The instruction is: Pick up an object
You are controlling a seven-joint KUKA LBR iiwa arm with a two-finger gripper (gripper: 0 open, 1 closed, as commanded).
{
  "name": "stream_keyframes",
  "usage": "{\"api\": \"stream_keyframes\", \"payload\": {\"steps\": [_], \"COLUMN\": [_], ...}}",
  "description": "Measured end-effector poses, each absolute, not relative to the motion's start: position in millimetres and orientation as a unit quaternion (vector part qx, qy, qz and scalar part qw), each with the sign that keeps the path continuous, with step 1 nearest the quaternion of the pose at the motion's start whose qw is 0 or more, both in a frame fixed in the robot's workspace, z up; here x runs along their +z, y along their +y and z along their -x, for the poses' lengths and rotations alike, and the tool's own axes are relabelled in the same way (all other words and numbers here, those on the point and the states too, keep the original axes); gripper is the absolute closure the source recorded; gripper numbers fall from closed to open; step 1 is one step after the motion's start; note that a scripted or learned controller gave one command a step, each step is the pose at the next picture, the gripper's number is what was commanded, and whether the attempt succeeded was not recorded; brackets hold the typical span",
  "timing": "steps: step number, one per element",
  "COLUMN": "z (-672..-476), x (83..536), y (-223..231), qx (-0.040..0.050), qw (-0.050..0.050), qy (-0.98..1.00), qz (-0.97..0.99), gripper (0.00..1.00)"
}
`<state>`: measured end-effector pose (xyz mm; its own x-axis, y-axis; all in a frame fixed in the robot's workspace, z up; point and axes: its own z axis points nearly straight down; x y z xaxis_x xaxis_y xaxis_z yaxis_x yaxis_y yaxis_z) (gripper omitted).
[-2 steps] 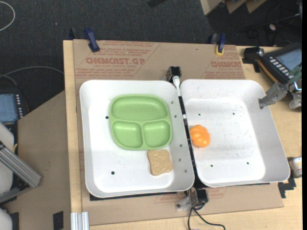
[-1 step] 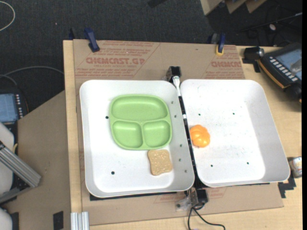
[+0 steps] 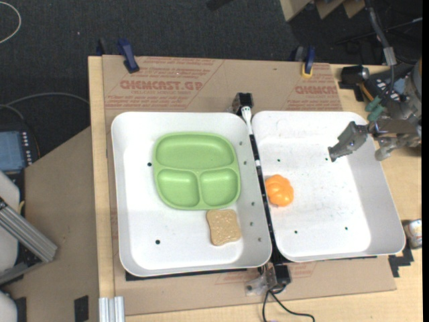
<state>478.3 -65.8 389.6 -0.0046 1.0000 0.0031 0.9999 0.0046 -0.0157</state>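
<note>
1. Camera view: the worktop [image 3: 167,79] carries two shallow white bins side by side. The left bin [image 3: 134,233] holds a green divided plate [image 3: 196,170] and, just beside its lower edge, a tan slice of bread [image 3: 223,227].
2. The right bin [image 3: 348,240] holds one orange ball-like object [image 3: 279,190], lying near the bin's left wall, close to the seam between the bins.
3. The end effector [image 3: 348,143] sits above the upper right part of the right bin, well apart from the orange object; nothing is between its fingers, and whether they are spread or closed I cannot tell.
4. Judged from this, the step in hand is the approach: no object is grasped yet.
5. The next move likely calls for travelling left and down over the orange object, the nearest candidate, and closing around it. The nearby bin wall may crowd one finger.
</note>
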Motion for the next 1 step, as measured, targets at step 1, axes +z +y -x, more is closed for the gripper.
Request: {"api": "stream_keyframes", "payload": {"steps": [1], "z": [-479.3], "x": [381.3], "y": [19.2], "qx": [0.0006], "qw": [0.002], "qy": [-0.71], "qz": [0.704], "gripper": [0.0]}}
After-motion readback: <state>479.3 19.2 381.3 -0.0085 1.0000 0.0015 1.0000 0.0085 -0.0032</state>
